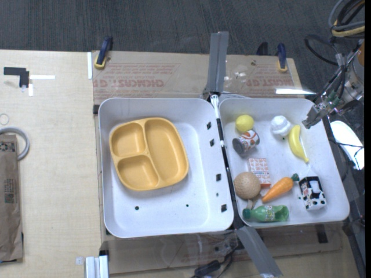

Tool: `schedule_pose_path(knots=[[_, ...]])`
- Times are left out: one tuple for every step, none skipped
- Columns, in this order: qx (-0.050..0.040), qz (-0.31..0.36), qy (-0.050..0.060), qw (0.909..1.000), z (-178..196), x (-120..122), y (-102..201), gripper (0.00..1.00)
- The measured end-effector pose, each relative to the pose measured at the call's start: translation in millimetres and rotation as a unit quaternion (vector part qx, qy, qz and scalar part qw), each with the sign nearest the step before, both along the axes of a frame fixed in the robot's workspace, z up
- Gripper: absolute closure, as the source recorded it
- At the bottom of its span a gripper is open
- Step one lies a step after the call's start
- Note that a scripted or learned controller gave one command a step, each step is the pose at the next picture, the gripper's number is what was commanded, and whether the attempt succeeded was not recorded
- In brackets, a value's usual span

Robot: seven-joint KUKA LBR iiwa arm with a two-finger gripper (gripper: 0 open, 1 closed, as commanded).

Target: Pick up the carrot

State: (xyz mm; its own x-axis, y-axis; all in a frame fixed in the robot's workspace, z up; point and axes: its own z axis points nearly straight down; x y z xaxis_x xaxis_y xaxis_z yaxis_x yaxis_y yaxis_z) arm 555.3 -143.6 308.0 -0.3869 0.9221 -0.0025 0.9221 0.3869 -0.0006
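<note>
Red lettering "CHEMCAST GP", upside down and repeated, on the brown paper sheet (191, 74) behind the bins.

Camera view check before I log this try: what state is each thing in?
carrot: lying in the right bin, not held
gripper: over the right bin's far right edge, apart from the carrot
banana: lying flat
green bottle: on its side
can: tipped over
yellow plate: right way up in the left bin
</note>
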Motion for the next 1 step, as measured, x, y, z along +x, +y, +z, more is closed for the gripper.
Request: schedule_pose_path(knots=[[0.0007, 0.16, 0.001, 0.9871, 24.5, -54.5, 35.8, 1.0]])
